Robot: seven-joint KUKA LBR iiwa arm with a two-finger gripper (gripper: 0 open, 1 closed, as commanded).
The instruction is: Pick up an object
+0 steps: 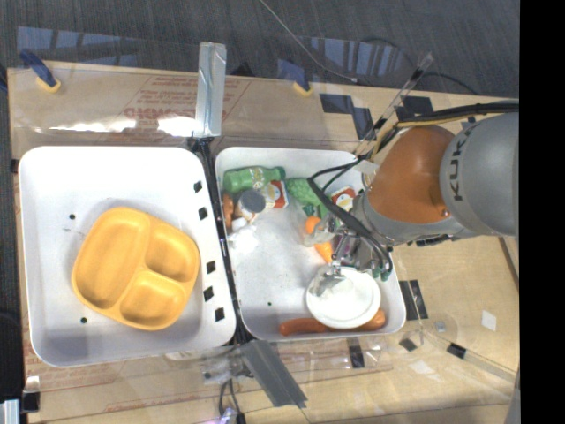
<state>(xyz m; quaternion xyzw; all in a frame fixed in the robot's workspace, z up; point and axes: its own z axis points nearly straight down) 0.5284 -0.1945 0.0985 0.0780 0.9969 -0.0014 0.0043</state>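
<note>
White and round, a shallow plastic bowl [344, 300] lies in the right bin [265, 299], an orange carrot-shaped toy [331, 326] touching its near edge; the gripper [334, 278] is set at its rim, finger state untellable, so the rim should be straddled squarely before closing

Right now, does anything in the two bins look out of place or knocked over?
Nothing looks spilled or damaged. The yellow divided tray sits askew in the left bin, and the right bin is cluttered: items crowd its far side, with the gripper over the white bowl.
</note>
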